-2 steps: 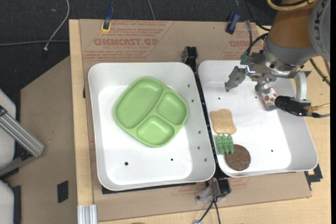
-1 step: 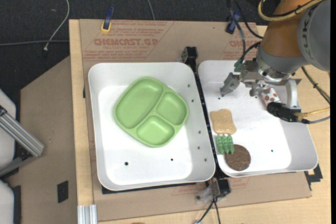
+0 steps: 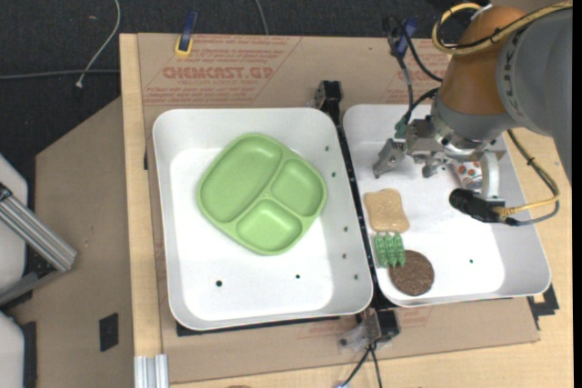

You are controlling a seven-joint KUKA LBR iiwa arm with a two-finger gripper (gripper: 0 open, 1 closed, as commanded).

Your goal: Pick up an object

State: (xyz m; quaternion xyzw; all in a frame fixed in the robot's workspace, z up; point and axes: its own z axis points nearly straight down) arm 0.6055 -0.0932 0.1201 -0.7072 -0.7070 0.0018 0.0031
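The grey arm with its orange band reaches in from the right and hangs over the right white bin; its end effector sits low over the upper left part of that bin, its two fingers spread apart with bare bin floor showing between them, so it is open and has hold of nothing.

The things to pick lie just below it, along the bin's left side: a tan slice shaped like bread nearest the end effector but apart from it; a small green ridged piece touching the slice's lower edge; a brown speckled disc just beside the green piece, near the bin's front wall. A small red-and-white spotted thing peeks out under the wrist; what it is cannot be told.

The left white bin holds a light green divided plate with three compartments, lying flat and turned at a slant.

Both bins rest on a cardboard sheet covering the desk; red print along its far edge reads roughly "CHEMCAST GP"; a blue clamp grips that edge.
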